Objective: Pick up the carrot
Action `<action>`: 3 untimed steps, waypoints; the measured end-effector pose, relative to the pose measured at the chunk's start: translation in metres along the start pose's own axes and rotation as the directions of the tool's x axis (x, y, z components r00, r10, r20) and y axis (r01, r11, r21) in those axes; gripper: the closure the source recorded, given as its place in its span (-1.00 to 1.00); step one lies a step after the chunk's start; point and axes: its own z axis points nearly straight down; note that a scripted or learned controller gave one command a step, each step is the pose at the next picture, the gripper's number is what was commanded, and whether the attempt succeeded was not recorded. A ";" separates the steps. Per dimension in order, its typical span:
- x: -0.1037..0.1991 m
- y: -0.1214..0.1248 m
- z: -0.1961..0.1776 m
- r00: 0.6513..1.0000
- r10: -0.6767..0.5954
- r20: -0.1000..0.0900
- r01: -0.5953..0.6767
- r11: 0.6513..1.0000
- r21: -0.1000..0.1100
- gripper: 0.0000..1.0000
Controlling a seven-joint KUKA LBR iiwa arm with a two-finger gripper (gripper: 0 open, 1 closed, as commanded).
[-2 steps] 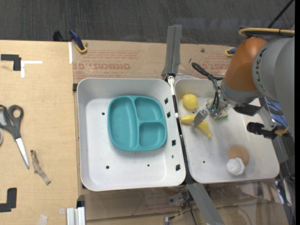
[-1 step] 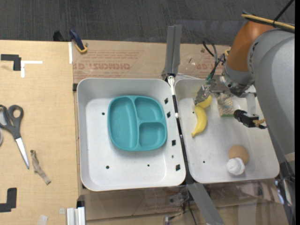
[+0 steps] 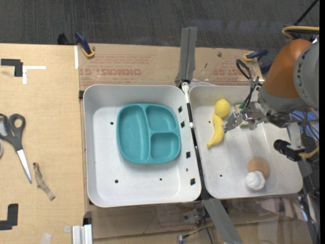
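Grey-and-orange arm is parked over the right-hand shallow white bin (image 3: 236, 159), with the claw (image 3: 234, 122) low inside it. Can't tell from here whether it's spread or pressed together, and I see nothing in its grip, so I'd call the pick not done yet.

Touching or just beside the claw, on the side away from the arm, is a curved yellow plastic banana (image 3: 217, 132), with a small yellow lemon-ish lump (image 3: 222, 107) just past its top end. Well apart from the claw, toward the near rim, sit a tan rounded piece (image 3: 258, 165) and a white blob (image 3: 255, 180). Honestly can't tell which of these is the carrot, if any.

Further out from the claw, the other white bin (image 3: 101, 151) holds a teal divided plastic plate (image 3: 149, 133).

Writing: red print on the brown cardboard sheet (image 3: 127, 67) beyond the bins, upside down and too blurry to read.
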 end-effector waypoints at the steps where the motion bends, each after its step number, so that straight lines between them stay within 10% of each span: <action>1: 0.028 0.062 0.030 0.986 -0.168 0.001 0.168 0.986 -0.002 -1.00; 2: -0.070 0.016 0.014 0.941 -0.339 0.000 0.339 0.941 -0.004 -1.00; 3: 0.013 -0.061 -0.019 0.931 -0.365 0.000 0.365 0.931 -0.002 -1.00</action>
